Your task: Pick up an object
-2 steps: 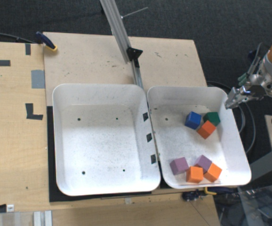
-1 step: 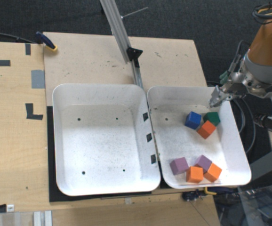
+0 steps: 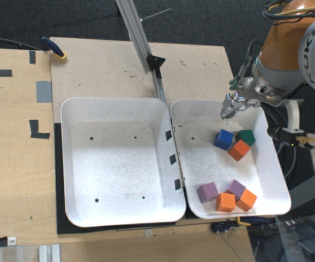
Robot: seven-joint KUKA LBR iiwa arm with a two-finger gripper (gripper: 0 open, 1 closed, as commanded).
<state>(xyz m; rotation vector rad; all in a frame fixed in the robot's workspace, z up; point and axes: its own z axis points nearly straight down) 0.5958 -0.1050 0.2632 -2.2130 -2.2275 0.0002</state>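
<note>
- Gripper: positioned over the upper part of the right bin, near its far right corner, hanging above the bin floor. Nothing is seen between its fingers; whether they stand wide or narrow cannot be told from this angle (the fingertips are small and blurred).
- Arm: grey body with its orange band enters from the right edge, wrist tilted down toward the bin.
- Blue cube: on the right bin floor, just below the gripper, apart from it.
- Green cube: just beside the blue cube, toward the right wall.
- Orange cube: touching or nearly touching both the blue and green cubes, slightly nearer the camera.
- Near corner cluster of the right bin: a purple cube, a second purple cube, and two orange cubes and, packed close together.
- Left bin: white, speckled floor, sits edge to edge with the right bin.
- Metal rail: runs at a slant from the top of the view down to the seam between the bins.
</note>
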